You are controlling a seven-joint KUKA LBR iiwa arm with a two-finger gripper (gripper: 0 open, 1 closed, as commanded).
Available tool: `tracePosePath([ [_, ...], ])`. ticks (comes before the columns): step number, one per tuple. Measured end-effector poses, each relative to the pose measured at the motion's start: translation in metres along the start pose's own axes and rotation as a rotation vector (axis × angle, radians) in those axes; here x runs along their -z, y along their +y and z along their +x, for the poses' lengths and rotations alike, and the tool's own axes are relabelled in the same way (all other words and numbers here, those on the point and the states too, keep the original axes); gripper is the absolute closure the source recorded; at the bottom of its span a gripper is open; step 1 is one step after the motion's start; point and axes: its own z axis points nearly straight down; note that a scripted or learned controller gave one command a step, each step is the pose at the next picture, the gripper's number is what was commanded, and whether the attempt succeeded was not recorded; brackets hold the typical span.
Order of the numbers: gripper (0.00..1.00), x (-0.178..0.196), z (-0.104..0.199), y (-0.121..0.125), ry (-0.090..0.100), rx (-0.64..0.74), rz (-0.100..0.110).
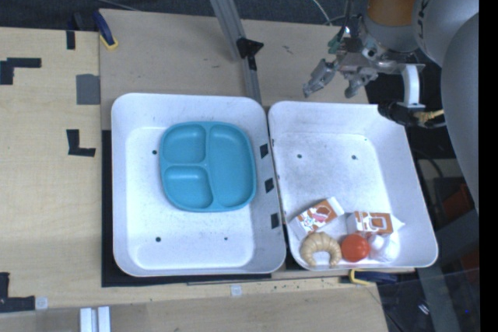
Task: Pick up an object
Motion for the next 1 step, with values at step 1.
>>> tracePosePath([
  [1,0.00,0.0000,-0.0001,0.0000,0.000,0.000,0.000],
])
